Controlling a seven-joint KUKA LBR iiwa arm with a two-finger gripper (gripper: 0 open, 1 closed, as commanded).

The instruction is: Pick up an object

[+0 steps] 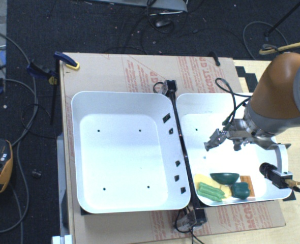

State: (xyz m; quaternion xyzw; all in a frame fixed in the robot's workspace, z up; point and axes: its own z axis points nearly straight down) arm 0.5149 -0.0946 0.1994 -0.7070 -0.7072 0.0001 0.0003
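Observation:
In the right bin (203,99), along its near edge, lie a dark green bowl-shaped piece (225,177), a light green ridged piece (211,191), a teal lump (240,190), a yellow flat piece (204,180) and an orange block (246,180). My gripper (222,143) hangs over the middle of that bin, above and behind this cluster. It is open, and nothing sits between its fingers. The arm with its orange band (279,88) comes in from the right.
The left bin (84,103) stands beside the right one, with a black divider strip (178,136) between them. Both rest on a cardboard sheet (140,70). A black fitting (272,173) juts over the right bin's right rim. Cables and a blue clamp (63,60) lie beyond the bench.

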